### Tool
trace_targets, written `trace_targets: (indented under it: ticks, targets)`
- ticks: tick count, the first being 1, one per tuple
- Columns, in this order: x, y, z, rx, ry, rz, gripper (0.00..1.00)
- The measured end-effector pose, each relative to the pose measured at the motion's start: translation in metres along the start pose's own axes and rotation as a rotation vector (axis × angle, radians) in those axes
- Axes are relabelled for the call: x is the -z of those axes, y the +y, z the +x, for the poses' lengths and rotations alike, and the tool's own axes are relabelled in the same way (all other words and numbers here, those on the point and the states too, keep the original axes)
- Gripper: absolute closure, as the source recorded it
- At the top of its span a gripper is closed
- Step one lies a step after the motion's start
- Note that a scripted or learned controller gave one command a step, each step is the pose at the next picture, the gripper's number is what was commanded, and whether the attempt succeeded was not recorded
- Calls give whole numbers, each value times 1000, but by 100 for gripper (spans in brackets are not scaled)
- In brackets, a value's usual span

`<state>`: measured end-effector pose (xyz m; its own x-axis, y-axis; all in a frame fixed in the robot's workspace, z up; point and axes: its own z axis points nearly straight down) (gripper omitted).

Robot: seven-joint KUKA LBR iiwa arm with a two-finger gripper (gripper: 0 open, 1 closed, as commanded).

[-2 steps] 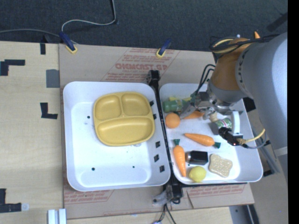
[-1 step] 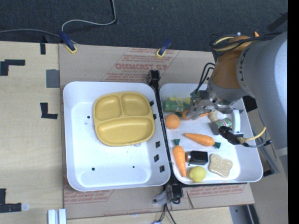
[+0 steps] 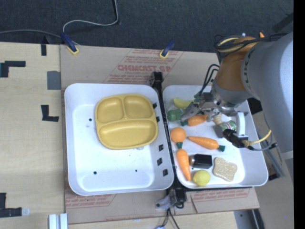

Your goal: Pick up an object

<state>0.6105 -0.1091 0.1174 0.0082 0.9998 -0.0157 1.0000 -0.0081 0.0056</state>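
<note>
My arm (image 3: 267, 80) comes in from the right, grey and bulky with its orange band (image 3: 233, 68), and hangs over the upper part of the right bin (image 3: 255, 173). The left bin (image 3: 81, 175) sits just beside it, touching along the middle seam, and holds a yellow tray (image 3: 126, 119) with three compartments, lying flat near its upper centre.

My pincer (image 3: 196, 109) is low in the right bin's upper area — its fingers are spread apart, and a small carrot (image 3: 197, 120) lies just below them, not between them as far as I can tell. A lemon wedge (image 3: 181, 102) sits to the left of the pincer, and a green piece (image 3: 174, 114) lies beneath that wedge, near the bin's left wall.

Further down lie a long carrot (image 3: 203, 141), pointing left, and another carrot (image 3: 183, 163) running down along the left side. An orange (image 3: 177, 135) rests between those two, touching the top of the lower one. Toast (image 3: 224, 169) sits near the bottom right — a black block (image 3: 202, 161) is beside it, and a lemon (image 3: 201, 177) just below the block.
</note>
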Motion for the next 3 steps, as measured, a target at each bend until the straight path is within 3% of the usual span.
trace_targets:
  ticks: [1,2,3]
  targets:
    - [9,0,0,0,0,1,100]
    - [9,0,0,0,0,1,0]
    - [-31,-16,8,9,14,3,0]
